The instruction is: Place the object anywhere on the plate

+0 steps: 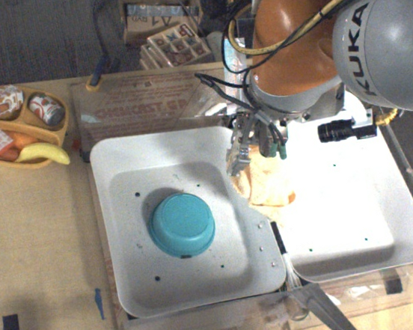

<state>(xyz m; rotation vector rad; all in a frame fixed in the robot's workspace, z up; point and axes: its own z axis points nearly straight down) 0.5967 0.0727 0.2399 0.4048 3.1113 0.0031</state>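
Bins sit side by side on the bench: the left bin bears a teal plate lying upside down near its middle, and the right bin adjoins it. Farther back, at the seam between the bins, a pale yellow-orange object hangs clamped between the fingers of the gripper, just right of the plate and apart from it. Beyond the left bin, a yellow tray of toy food rests on the bench.

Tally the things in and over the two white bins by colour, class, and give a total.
White bins: 2
Teal plate: 1
Pale yellow-orange object under the tool: 1
Total: 4
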